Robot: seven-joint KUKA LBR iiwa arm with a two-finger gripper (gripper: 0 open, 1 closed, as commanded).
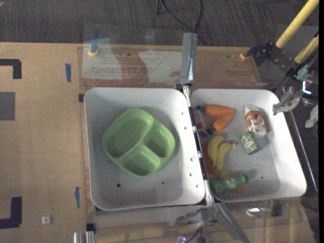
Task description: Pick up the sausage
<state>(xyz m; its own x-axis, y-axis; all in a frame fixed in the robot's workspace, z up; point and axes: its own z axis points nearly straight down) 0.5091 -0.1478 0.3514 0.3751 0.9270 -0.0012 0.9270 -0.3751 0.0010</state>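
The sausage (pixel 207 162) is a reddish-brown piece lying along the left wall of the right bin (pixel 283 171), partly tucked under the bananas (pixel 219 150). My gripper (pixel 286 101) hangs over the right bin's upper right rim, far from the sausage and with nothing seen in it. Much of the arm is cut off at the view's right edge.
The right bin also holds two carrots (pixel 220 114), a juice carton (pixel 255 120), a small green can (pixel 249 142), a green bottle (pixel 229 183) and a dark packet (pixel 200 121). A green divided plate (pixel 139 142) sits in the left bin (pixel 101 105). Yellow-handled tools (pixel 298 19) stand at the back right.
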